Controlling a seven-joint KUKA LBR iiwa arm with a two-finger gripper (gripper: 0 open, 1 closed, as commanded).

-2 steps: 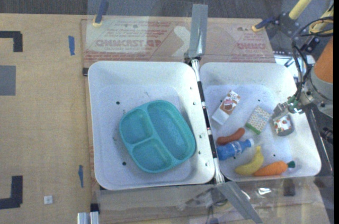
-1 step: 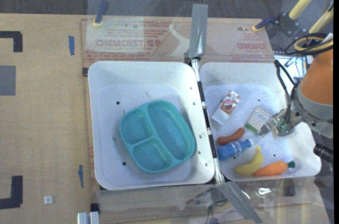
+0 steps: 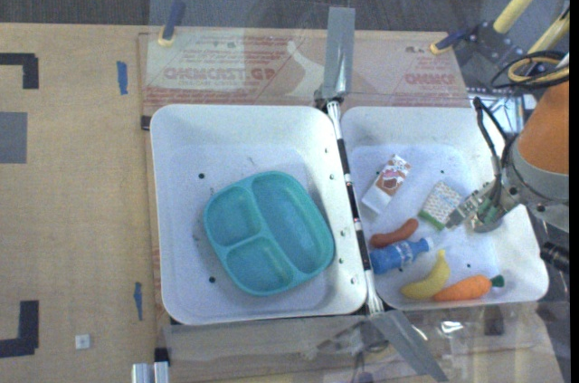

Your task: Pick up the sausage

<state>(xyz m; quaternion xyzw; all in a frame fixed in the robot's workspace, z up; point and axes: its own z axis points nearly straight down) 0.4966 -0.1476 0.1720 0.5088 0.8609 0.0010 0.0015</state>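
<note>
The left bin (image 3: 172,137) sits at centre-left of the frame and holds one thing: a teal divided plate (image 3: 268,232) with three compartments, lying flat in the bin's lower middle. White floor shows all around the plate, widest along the top and the left wall.

The two bins meet along a narrow seam running down the middle of the frame. Just right of it, the right bin (image 3: 425,132) carries the small items. A white and brown carton (image 3: 386,183) lies tilted in its upper-left part. Below that, the sausage (image 3: 395,234) lies at a slant near the left wall, with a blue bottle (image 3: 398,256) just beneath it, very close or touching. A yellow banana (image 3: 429,278) curves along the bottom edge, with an orange carrot (image 3: 467,287) beside it to the right, green tip pointing right. A pale green speckled packet (image 3: 441,203) lies centre-right, above the banana.

The tool (image 3: 479,211) hangs at the right side of this bin, just beside the packet and well apart from the sausage; whether its tips are apart or together cannot be told. The bin's upper half and lower-right corner are mostly bare white floor.

The tan tabletop (image 3: 72,191) fills the left of the frame, marked with black and blue tape.
</note>
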